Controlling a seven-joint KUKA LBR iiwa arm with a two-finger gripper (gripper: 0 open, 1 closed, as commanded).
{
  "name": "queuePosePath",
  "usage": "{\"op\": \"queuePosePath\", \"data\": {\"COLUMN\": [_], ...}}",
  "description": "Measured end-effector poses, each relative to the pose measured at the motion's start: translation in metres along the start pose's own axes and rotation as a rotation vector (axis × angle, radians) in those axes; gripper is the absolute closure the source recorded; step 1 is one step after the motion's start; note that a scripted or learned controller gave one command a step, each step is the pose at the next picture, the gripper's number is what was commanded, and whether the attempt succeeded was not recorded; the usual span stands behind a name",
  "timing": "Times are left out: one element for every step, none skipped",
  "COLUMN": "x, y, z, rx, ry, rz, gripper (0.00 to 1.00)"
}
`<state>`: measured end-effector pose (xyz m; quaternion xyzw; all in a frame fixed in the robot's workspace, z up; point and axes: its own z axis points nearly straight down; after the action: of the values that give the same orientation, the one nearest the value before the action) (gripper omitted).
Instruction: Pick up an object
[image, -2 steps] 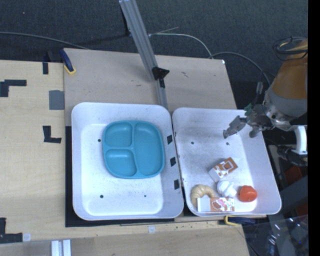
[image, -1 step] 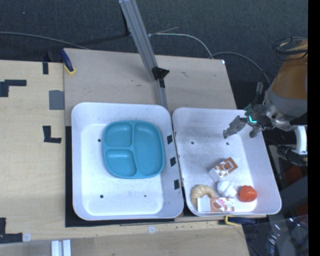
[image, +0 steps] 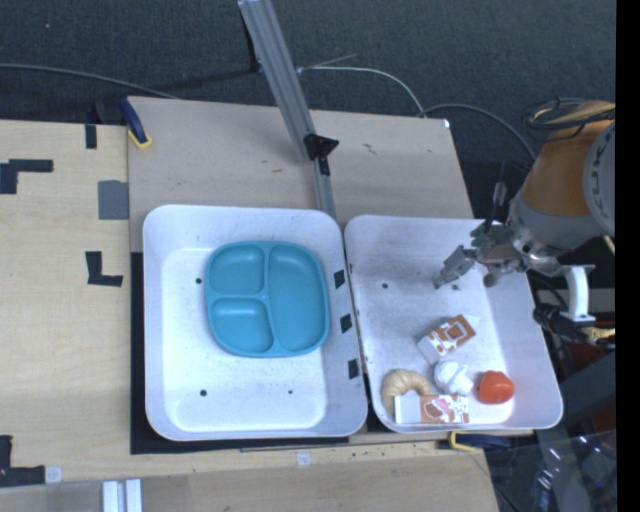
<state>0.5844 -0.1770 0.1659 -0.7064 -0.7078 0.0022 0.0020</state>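
Gripper (image: 470, 268) at centre right of frame, over upper part of right bin (image: 400, 240), above bare floor. Cannot tell jaw state from this view; nothing visible between them. Arm (image: 565, 190) enters from right edge. Objects clustered in lower right of frame, well apart from gripper: carton (image: 448, 337), croissant (image: 403, 382), white ball (image: 452, 376), tomato (image: 494, 387), flat packet (image: 437, 408). Left bin (image: 165, 300) holds teal plate (image: 267, 298), centre left.
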Motion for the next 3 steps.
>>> {"op": "queuePosePath", "data": {"x": [-0.004, -0.003, -0.002], "y": [-0.006, -0.006, -0.006], "z": [0.046, 0.078, 0.067], "rx": [0.001, -0.005, -0.004], "ry": [0.0, -0.001, 0.0], "rz": [0.0, 0.0, -0.001], "gripper": [0.0, 0.0, 1.0]}}
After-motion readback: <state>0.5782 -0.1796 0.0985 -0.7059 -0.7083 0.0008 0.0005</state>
